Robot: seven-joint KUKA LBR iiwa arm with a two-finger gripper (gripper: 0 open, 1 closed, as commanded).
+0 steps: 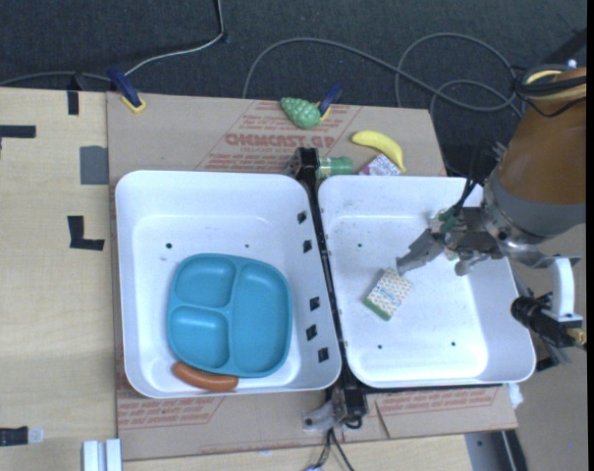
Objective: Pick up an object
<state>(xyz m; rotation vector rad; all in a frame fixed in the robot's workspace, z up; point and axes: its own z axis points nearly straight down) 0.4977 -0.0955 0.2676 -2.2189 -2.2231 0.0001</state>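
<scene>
Arm is reaching in from the right over the right-hand shallow white bin [429, 361]. The two-finger gripper [436, 251] is hanging over the middle of that bin, fingers spread apart, nothing between them. One finger [414, 256] is pointing toward the small green-and-white patterned sponge block [389, 293], which is lying tilted near the bin's centre, just beside the fingertip and apart from it.

The left-hand white bin [139, 204] is carrying a blue compartmented plastic plate [230, 314], with an orange toy sausage [205, 378] lying against the plate's front edge. A yellow toy banana [379, 147] and a green toy [299, 111] are sitting on the cardboard behind the bins.

Risks, as I'm reading it: the gripper is sitting off to the block's back-right, so closing here is likely grabbing air. The block is lying diagonal, so misaligned fingers could be catching a corner and spinning or shoving it. It looks soft, so a shallow pinch might be slipping off on lift.
</scene>
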